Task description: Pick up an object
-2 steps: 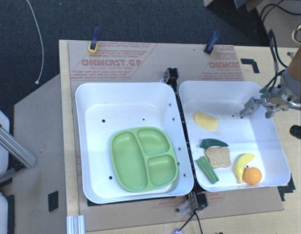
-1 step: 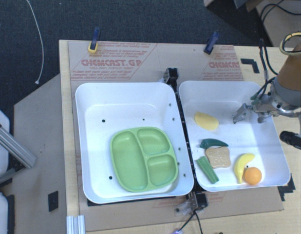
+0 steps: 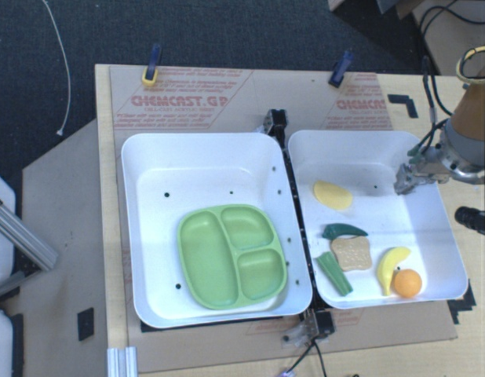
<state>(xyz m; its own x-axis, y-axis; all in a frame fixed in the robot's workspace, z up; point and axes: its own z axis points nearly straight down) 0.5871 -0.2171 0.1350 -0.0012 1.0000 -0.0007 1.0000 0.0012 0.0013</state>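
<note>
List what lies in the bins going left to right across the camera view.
green divided plate → green stick → yellow piece → dark green piece → cracker → banana → orange → gripper

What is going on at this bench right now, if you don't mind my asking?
A grey robot arm reaches in from the right, its gripper over the back part of the right bin, holding nothing visible. In that bin lie a yellow piece, a dark green piece, a slice of bread, a green stalk, a banana and an orange. The left bin holds a green divided plate.
</note>
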